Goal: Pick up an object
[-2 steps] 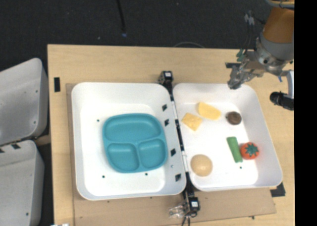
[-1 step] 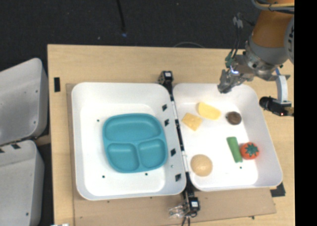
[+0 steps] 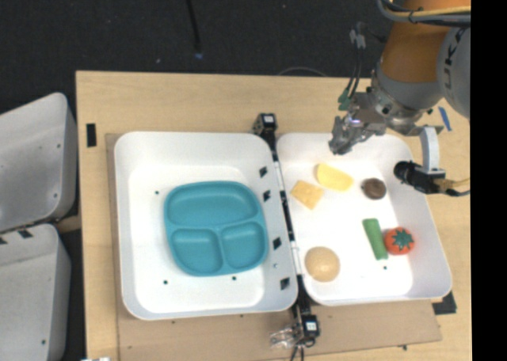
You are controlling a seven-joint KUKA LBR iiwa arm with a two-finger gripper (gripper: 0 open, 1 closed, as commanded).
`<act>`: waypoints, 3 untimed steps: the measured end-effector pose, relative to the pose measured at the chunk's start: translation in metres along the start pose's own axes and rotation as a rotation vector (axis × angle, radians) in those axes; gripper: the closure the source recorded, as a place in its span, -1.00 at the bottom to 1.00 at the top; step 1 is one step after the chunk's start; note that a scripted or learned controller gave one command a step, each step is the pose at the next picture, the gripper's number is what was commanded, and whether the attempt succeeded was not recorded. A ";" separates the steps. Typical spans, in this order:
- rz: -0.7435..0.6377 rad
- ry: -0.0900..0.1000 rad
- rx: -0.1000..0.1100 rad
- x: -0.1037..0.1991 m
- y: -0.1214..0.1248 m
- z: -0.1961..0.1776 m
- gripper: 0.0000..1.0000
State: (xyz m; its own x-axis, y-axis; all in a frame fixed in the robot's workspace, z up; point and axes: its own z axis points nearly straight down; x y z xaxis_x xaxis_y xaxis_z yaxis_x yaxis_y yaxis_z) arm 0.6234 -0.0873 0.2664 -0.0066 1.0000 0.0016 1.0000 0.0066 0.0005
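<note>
We see the gripper (image 3: 345, 142) over the right bin's (image 3: 424, 276) far edge; whether it is open or closed we cannot tell. Nearest it lies the yellow block (image 3: 333, 177), beside a cheese wedge (image 3: 307, 194). The left bin (image 3: 135, 217) holds a teal tray (image 3: 214, 227).

Fixed overhead cam, slanted down on bench (image 3: 95, 98); both bins mid-frame, arm (image 3: 420, 43) entering upper right.
</note>
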 end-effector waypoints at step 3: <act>0.001 -0.002 0.003 0.134 -0.066 0.007 1.00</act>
State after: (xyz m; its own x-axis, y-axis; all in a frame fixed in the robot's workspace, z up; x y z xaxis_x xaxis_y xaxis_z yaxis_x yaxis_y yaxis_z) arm 0.5566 0.0462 0.2598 -0.0053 1.0000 0.0001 1.0000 0.0053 -0.0026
